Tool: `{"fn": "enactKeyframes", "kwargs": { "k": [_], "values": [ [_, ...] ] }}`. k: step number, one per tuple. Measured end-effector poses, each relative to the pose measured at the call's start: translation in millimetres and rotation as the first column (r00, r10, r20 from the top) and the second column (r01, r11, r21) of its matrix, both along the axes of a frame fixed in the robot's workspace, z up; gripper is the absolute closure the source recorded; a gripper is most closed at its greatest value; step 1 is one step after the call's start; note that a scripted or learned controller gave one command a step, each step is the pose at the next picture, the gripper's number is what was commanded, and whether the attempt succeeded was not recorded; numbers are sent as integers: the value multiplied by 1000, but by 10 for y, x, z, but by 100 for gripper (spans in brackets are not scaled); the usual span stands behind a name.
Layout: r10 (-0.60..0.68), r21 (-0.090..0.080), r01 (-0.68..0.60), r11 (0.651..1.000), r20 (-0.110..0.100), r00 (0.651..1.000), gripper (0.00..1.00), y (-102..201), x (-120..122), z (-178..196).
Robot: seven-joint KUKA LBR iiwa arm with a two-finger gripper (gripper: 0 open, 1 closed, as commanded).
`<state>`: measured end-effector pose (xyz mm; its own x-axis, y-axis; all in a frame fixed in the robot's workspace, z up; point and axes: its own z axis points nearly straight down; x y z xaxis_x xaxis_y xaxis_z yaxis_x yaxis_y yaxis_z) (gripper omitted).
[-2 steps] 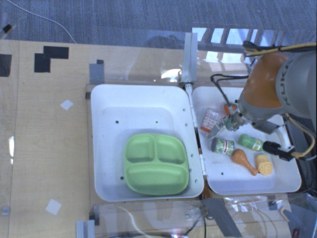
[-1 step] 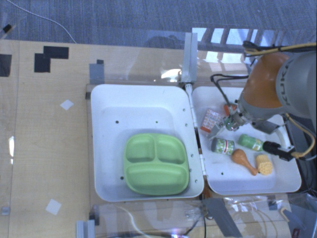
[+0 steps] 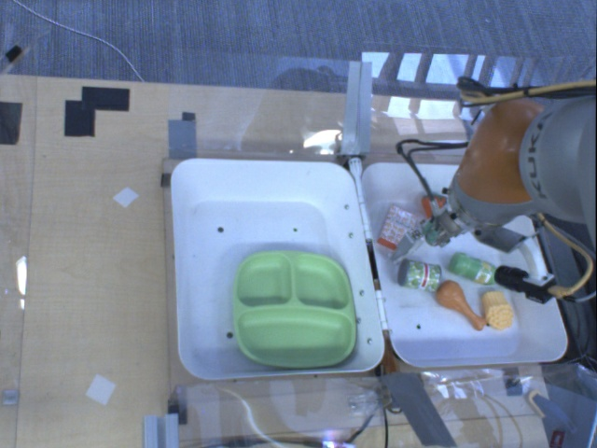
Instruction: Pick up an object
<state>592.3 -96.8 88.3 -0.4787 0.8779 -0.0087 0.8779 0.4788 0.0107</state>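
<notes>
Arm [image 3: 522, 157] reaching from right, bent down into right bin [image 3: 410, 339], gripper [image 3: 437, 231] low beside a packet [image 3: 399, 227], apparently above can [image 3: 420, 274]; grip state indiscernible.

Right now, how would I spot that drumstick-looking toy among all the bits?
Look in the right-hand white bin, along its near side. The toy drumstick lies there between a small can and a yellow corn piece. It alone is orange-brown, with a round bulb tapering to a thin handle.
</notes>
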Motion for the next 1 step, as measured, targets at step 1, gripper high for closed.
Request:
{"fn": "enactKeyframes", "kwargs": {
  "k": [1],
  "values": [
    [-318,7,318,948,3,948,0,-76,-488,7]
  ]
}}
